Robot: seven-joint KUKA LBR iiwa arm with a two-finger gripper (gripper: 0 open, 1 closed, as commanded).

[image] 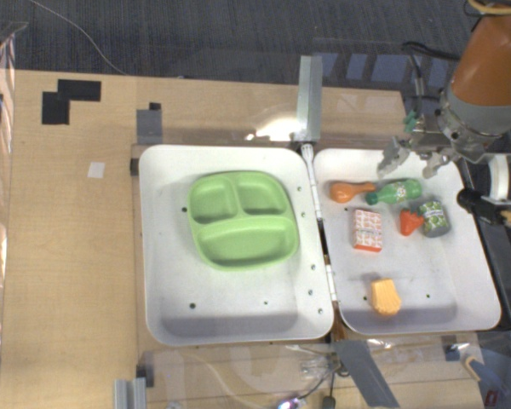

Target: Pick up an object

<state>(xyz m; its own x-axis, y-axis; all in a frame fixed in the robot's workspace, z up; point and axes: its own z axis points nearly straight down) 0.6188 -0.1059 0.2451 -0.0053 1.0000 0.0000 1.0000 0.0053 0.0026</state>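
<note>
Arm enters from the upper right of the frame, orange band visible above the wrist. The gripper (419, 156) hangs over the far end of the right bin (477, 292), fingers spread apart with nothing between them. Directly below and just toward the frame's bottom lies a green bottle (393, 192) on its side, the nearest candidate for a pick. Judged step: the approach, hand positioned above the cluster, no grasp made yet. Next move would call for a descent onto one item with the fingers straddling it across its narrow side; the bottle is touching or nearly touching an orange drumstick-shaped toy (351, 191) on its left end, so closing cleanly without nudging the neighbour is the worry. To the right of the bottle, a green round-ish packet (435, 216) and a small red-orange piece (410, 221) sit pressed together, harder to separate. Count in right bin: one bottle, one orange toy, one green packet, one red-orange piece, one red-and-white box (368, 230) near the middle, one yellow block (386, 296) alone toward the bottom: six items. Left bin (166, 313): one green divided tray (241, 217), three compartments. Two bins total.
</note>
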